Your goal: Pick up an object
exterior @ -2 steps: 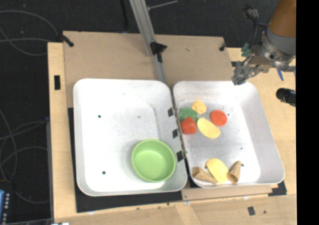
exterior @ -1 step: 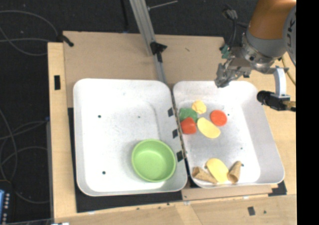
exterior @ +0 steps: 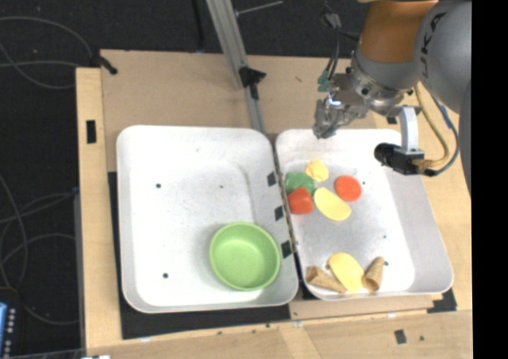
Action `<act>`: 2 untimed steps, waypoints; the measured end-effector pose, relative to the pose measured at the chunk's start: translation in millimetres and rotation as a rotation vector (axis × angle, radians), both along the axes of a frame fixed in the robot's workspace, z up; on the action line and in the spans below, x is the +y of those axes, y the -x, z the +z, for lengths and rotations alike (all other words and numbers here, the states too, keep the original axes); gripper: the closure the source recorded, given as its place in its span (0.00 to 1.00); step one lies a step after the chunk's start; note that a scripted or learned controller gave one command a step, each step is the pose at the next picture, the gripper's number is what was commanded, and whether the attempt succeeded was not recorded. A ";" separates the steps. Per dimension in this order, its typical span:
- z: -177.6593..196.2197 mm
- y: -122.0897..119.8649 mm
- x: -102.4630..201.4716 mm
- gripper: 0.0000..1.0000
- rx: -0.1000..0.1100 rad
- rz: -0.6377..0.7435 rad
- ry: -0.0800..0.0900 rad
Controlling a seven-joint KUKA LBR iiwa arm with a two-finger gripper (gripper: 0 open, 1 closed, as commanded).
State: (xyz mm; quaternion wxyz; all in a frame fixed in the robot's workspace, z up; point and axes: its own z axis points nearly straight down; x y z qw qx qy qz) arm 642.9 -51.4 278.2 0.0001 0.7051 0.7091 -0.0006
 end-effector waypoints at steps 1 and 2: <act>-22.3 3.5 46.4 1.00 0.001 -0.001 0.001; -30.5 13.7 107.0 1.00 0.000 0.001 -0.001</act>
